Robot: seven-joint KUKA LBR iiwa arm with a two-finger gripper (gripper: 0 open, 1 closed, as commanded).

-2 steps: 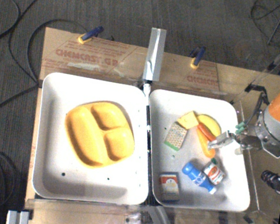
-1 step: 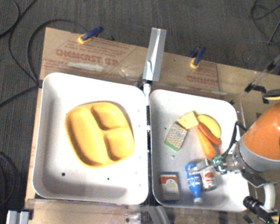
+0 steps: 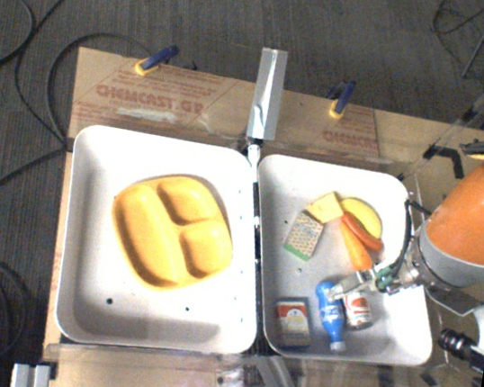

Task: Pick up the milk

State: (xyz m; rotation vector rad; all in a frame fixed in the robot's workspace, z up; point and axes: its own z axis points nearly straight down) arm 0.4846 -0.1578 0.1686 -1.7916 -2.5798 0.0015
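on the table we start at the left bin point(image 3: 85, 209), which holds a yellow divided tray point(image 3: 174, 230). right of that tray, in the right bin point(image 3: 399, 350), the milk point(image 3: 293, 321), a small carton, lies near the front wall. further right lie a blue bottle point(image 3: 330, 313), a red can point(image 3: 358, 309), a carrot point(image 3: 360, 241) and a cracker box point(image 3: 304, 235). the pincer point(image 3: 372, 283) hangs over the can and bottle, right of the milk; we cannot tell its state. the milk sits unlifted, so the pick seems still ahead of us.
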